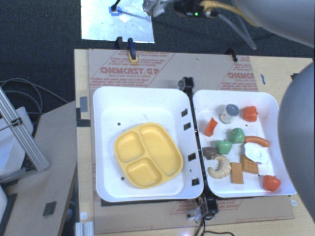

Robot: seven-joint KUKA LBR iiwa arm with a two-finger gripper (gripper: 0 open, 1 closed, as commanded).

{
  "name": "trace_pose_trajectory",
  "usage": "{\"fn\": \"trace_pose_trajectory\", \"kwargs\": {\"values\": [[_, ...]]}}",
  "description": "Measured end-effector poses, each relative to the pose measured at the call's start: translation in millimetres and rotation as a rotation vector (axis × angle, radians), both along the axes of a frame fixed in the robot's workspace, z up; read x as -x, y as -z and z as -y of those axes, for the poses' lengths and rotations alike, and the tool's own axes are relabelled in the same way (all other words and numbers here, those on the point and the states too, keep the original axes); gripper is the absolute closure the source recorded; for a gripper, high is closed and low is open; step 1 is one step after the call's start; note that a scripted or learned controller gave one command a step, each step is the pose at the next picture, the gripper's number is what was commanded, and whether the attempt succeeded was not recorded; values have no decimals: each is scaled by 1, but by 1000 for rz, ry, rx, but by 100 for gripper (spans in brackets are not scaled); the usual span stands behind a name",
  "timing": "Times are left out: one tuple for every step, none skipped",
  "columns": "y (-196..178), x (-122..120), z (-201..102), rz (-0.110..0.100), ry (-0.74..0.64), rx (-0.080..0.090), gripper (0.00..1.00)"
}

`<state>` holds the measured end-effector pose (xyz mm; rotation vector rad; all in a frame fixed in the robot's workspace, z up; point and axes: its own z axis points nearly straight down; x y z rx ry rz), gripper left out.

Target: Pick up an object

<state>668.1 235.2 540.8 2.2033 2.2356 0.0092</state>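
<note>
From my station the pick hasn't begun, as far as I can judge: every candidate sits in the right bin, and nothing is lifted. The gripper hangs at the frame's 12 o'clock, well clear of both bins, and I cannot tell how it is set, since it is blurred against the bright panel behind it. In that bin I see a croissant at 7 o'clock, a fried egg toward 4, a sausage at 3 and a tomato at 1. The left bin holds a yellow divided tray. Both bins rest on a wooden bench over dark carpet, cables trailing at 9 o'clock. All that remains: descend, close, lift.
</note>
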Motion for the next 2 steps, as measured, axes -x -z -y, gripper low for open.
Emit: {"fn": "trace_pose_trajectory", "kwargs": {"values": [[-11, 0, 0, 2, -5, 0, 100], [-22, 0, 0, 3, -10, -1, 100]]}}
